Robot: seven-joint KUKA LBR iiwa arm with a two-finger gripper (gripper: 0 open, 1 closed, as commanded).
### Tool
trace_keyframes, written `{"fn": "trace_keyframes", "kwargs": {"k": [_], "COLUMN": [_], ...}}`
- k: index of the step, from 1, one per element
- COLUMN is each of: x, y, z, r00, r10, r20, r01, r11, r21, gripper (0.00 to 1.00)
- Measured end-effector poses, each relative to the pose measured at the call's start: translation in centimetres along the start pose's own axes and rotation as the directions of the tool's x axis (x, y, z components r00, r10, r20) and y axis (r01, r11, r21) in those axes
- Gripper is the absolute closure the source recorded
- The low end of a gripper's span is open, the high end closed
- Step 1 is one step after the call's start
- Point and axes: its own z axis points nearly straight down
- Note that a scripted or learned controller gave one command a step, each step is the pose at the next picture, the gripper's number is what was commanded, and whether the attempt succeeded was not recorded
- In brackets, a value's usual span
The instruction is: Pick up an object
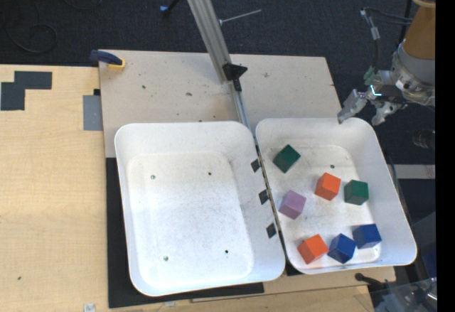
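The right bin (387,161) holds several small cubes: a dark green one (286,158), an orange one (328,186), another green one (356,192), a lilac one (292,204), an orange one (312,248) and two blue ones (342,247) (366,235). My gripper (367,109) hangs above the bin's far right corner, over its rim, well away from every cube. Its two grey fingers (351,106) are spread apart with nothing between them.
The left bin (186,207) lies beside the right one, with small black clips along the shared edge. A slanted aluminium bar (210,23) rises from the bench behind the bins. A blue-handled tool (106,58) lies at the bench's far left corner.
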Motion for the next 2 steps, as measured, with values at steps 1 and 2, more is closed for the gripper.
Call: {"fn": "trace_keyframes", "kwargs": {"k": [1,2], "x": [0.1,-0.1], "y": [0.1,0.2], "z": [-0.4,4.0], "r00": [1.000,1.000], "r10": [-0.004,-0.002], "r20": [0.002,0.001], "r01": [0.004,0.002], "r11": [1.000,1.000], "r21": [-0.004,-0.001], "gripper": [0.00,0.00]}}
